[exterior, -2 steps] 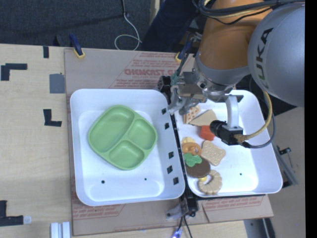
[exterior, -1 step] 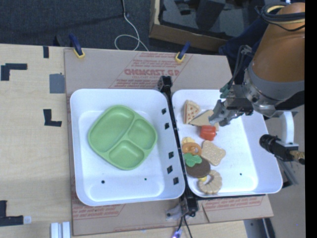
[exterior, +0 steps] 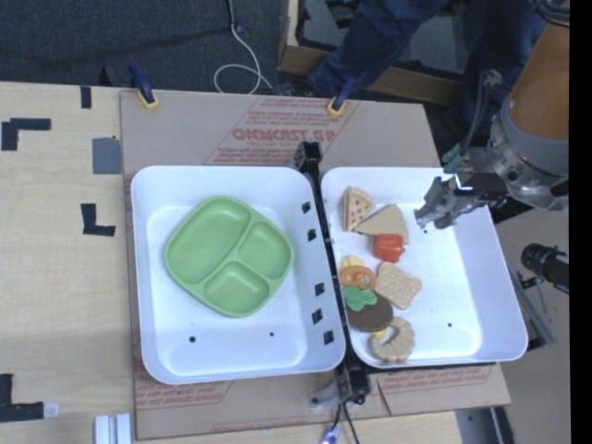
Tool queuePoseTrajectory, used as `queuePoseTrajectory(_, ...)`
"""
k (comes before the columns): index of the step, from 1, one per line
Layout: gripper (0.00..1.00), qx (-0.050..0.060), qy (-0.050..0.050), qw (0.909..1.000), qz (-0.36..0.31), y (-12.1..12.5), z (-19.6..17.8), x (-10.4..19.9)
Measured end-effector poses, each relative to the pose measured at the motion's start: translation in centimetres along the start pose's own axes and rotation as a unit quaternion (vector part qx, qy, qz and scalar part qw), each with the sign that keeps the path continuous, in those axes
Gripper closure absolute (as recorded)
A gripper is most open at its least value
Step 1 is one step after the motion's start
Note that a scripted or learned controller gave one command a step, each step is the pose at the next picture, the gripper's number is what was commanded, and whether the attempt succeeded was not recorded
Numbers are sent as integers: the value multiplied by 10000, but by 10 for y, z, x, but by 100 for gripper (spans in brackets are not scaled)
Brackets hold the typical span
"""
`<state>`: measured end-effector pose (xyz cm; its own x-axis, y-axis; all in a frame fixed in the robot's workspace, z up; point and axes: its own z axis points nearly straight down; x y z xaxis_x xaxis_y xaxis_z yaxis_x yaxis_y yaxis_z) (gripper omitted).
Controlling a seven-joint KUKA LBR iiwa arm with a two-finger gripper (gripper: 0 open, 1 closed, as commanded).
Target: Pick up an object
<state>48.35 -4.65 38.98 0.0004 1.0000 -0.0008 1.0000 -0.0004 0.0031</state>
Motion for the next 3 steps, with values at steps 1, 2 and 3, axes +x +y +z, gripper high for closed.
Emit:
queuePoseTrajectory(1, 0, 22, 1, 10000, -6, 0, 3, 1)
queuePoseTrajectory(2, 0, 36, 4, 10000, -18, 2, 25, 32)
queuePoseTrajectory(3, 0, -2, 10, 10000, -33, 0, -24, 67)
